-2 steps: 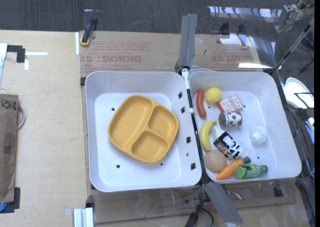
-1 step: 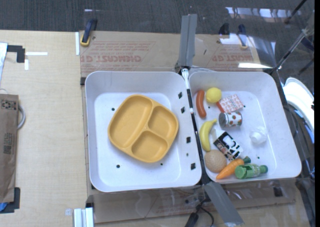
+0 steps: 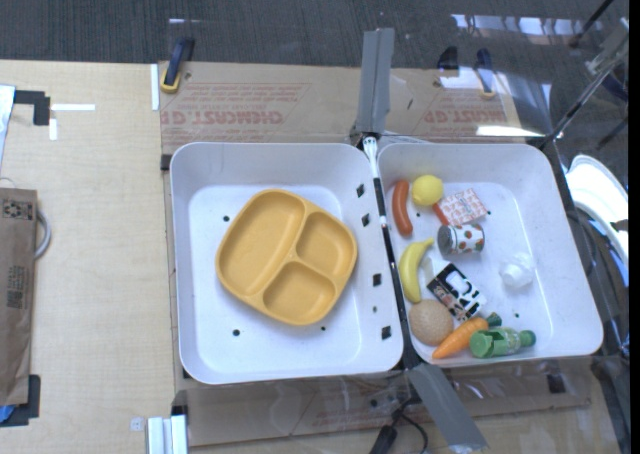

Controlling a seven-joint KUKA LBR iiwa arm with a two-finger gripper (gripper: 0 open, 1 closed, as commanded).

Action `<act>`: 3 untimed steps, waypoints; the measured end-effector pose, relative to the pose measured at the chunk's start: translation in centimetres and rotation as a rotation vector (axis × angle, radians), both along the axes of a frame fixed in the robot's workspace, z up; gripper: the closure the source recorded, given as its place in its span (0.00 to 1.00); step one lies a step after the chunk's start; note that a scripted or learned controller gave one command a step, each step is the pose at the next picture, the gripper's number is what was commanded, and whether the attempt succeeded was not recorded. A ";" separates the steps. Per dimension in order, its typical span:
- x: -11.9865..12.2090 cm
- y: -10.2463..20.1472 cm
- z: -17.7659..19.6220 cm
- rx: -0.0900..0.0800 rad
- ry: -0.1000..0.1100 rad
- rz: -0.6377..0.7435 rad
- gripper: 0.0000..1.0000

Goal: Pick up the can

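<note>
I logged the can (image 3: 461,238) as item one: a small metal cylinder lying on its side in the right bin (image 3: 545,174), label patterned, one round end toward the camera. I judged it light, stiff and smooth, so apt to roll or slip; best taken across the curved body at mid-length, not by the ends.

Around the can I noted:
- sachet (image 3: 463,207), flat, red-and-white printed, touching it on the far side.
- lemon (image 3: 428,190), round, glossy yellow, up-left of the can.
- sausage (image 3: 401,207), long, red, smooth, left of the can.
- banana (image 3: 412,270), curved, yellow, below-left.
- black-and-white box (image 3: 456,290), just below the can.
- white crumpled lump (image 3: 516,271), to its right; what it was I could not tell.
- potato (image 3: 431,322), carrot (image 3: 462,336) and green bottle (image 3: 500,342), well below it.

Left of the can, in the left bin (image 3: 190,242), lay a yellow three-part plate (image 3: 287,257), matte plastic.

The hand's state I could not tell.
</note>
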State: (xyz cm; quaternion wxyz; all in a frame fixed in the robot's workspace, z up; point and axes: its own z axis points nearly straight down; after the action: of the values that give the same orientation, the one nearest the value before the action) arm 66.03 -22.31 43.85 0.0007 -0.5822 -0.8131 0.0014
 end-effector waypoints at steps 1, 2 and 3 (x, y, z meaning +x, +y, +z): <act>0.2 0.0 0.6 -0.002 0.003 0.002 1.00; 0.2 0.0 0.6 -0.001 0.003 0.002 0.00; 0.4 0.0 1.2 -0.003 0.005 0.005 1.00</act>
State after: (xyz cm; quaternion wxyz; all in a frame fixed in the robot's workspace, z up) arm 66.43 -22.29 45.09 0.0018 -0.5803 -0.8144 0.0042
